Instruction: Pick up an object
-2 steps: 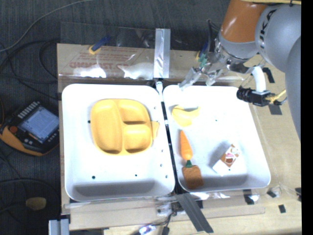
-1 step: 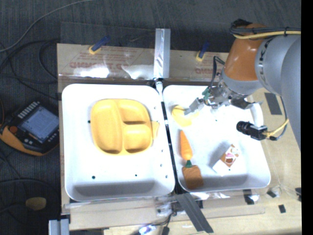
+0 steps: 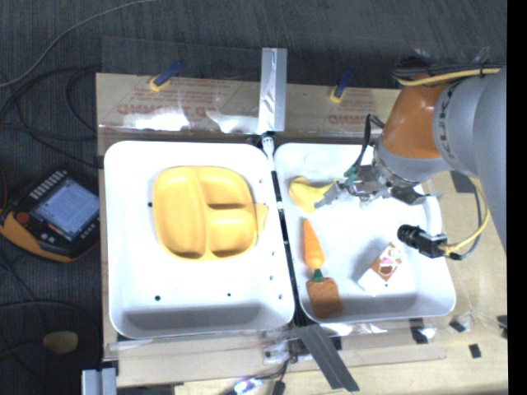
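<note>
In the right bin (image 3: 428, 299), a yellow pear-shaped toy (image 3: 303, 192) lies near the far left corner. An orange carrot (image 3: 312, 243) lies below it along the left wall, with a brown-orange block (image 3: 324, 297) at its near end. A small white and brown box (image 3: 384, 265) rests toward the near right. My gripper (image 3: 336, 191) hangs low over the far part of this bin, its tip right beside the yellow toy's right end. Whether it touches the toy is unclear.
The left bin (image 3: 132, 303) holds a yellow divided tray (image 3: 205, 211). A black cable connector (image 3: 416, 237) hangs from my arm over the right bin. The divider wall (image 3: 282, 245) runs between the bins. A handheld pendant (image 3: 56, 212) lies off the bench at the left.
</note>
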Controlling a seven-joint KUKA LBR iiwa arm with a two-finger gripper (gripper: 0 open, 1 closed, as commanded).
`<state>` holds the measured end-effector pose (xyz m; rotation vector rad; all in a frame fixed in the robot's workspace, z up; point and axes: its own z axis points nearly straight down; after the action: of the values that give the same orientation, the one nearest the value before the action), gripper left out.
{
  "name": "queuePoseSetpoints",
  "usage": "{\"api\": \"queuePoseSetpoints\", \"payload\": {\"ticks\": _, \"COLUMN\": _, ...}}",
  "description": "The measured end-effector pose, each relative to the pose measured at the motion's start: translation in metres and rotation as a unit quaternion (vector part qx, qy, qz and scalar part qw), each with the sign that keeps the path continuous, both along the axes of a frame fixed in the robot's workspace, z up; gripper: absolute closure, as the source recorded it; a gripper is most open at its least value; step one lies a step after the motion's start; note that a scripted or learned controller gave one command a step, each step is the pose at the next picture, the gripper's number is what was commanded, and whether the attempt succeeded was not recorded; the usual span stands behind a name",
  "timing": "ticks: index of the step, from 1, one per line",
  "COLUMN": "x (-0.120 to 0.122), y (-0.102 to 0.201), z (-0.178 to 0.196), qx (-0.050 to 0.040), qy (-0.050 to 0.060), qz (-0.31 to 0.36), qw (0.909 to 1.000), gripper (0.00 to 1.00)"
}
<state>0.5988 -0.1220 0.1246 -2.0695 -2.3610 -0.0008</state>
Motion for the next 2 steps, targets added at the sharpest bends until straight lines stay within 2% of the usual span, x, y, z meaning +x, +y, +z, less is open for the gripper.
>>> {"api": "queuePoseSetpoints", "payload": {"ticks": 1, "x": -0.085, "y": 0.023, "z": -0.036, "qx": -0.0017, "qy": -0.005, "qz": -0.050, "qw": 0.9987, "gripper": 0.00}}
{"api": "queuePoseSetpoints", "payload": {"ticks": 2, "x": -0.066, "y": 0.001, "z": 0.039, "qx": -0.0001, "qy": 0.000, "qz": 0.040, "qw": 0.9992, "gripper": 0.00}}
